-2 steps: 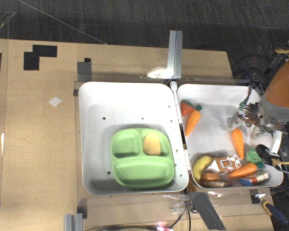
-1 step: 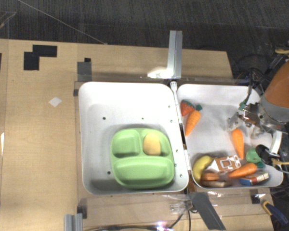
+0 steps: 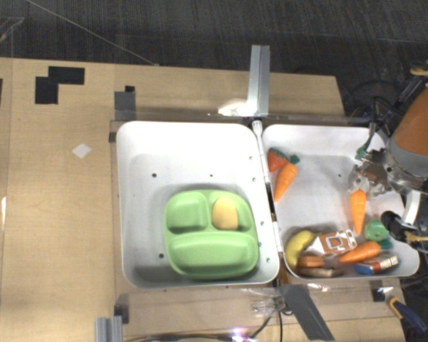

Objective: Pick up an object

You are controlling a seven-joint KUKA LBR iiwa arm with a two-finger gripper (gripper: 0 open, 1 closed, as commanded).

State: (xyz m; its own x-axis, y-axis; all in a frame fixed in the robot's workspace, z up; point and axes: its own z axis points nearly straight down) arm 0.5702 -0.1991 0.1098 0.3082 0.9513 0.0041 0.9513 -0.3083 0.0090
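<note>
Tan bench (image 3: 50, 212), dark carpet (image 3: 200, 13), two white bins (image 3: 139, 148); claw (image 3: 364, 184) above carrot (image 3: 357, 209), grip state unclear

From my feed I see a pale wooden bench top (image 3: 50, 212) filling the left and lower frame — a few black square markings (image 3: 57, 83) sit near its far left corner. Beyond its far edge lies dark grey carpet (image 3: 200, 13). A metal post (image 3: 260, 80) stands at the bench's far side — lighting looks even.
</note>
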